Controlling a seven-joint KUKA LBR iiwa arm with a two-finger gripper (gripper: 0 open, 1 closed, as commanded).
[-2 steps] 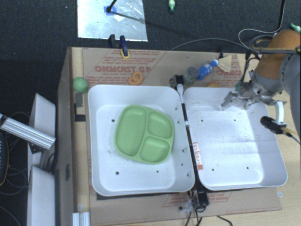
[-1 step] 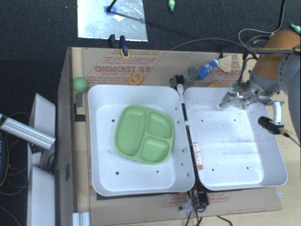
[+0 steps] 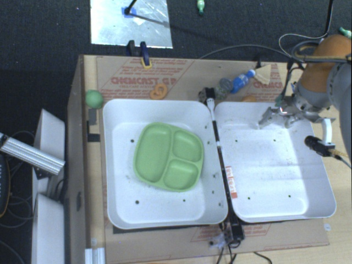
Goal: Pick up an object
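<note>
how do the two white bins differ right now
The left bin holds a green divided plate lying flat near its middle; the right bin shows bare floor with only small dark dots. The claw hangs over the right bin's upper edge, while nothing hangs over the left bin. Both are shallow, white, about the same size, and sit side by side, meeting along a central seam.

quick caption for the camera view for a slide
Green divided plate lies in the left bin while the gripper hovers over the right bin's far edge.
</note>
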